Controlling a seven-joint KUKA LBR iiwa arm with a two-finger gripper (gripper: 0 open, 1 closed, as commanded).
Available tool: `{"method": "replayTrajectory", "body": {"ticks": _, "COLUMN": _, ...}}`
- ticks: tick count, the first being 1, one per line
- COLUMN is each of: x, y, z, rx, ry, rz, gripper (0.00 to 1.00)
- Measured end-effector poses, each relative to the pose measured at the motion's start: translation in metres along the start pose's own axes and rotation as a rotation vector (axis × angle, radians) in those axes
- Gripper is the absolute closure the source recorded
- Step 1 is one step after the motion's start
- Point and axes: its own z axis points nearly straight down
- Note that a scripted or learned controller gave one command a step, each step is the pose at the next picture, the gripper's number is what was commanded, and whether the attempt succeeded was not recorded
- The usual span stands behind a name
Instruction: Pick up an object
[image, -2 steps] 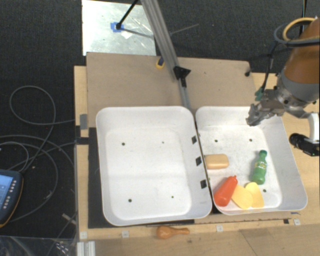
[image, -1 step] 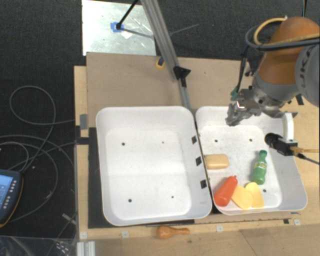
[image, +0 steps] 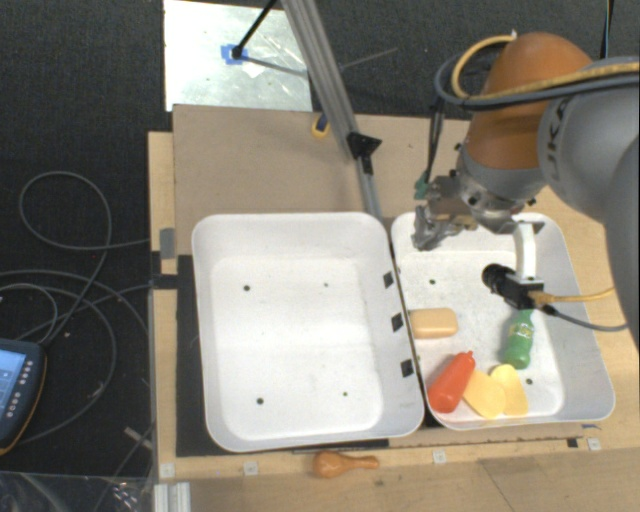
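Up at the far left corner of the right shallow white bin (image: 460, 275) hangs the grey metal gripper (image: 432, 230); whether it is spread or pressed together cannot be told. Nearer the front, a pale tan rounded block (image: 432, 322) lies flat by the left wall. A red plastic bottle (image: 452, 381), yellow rounded pieces (image: 497, 393) and a small green bottle (image: 518, 340) cluster along the front edge.
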Motion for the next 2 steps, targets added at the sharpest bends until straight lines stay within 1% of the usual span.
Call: {"method": "replayTrajectory", "body": {"ticks": 2, "x": 0.092, "y": 0.029, "z": -0.009, "rx": -0.003, "ry": 0.001, "rz": 0.001, "gripper": 1.0}}
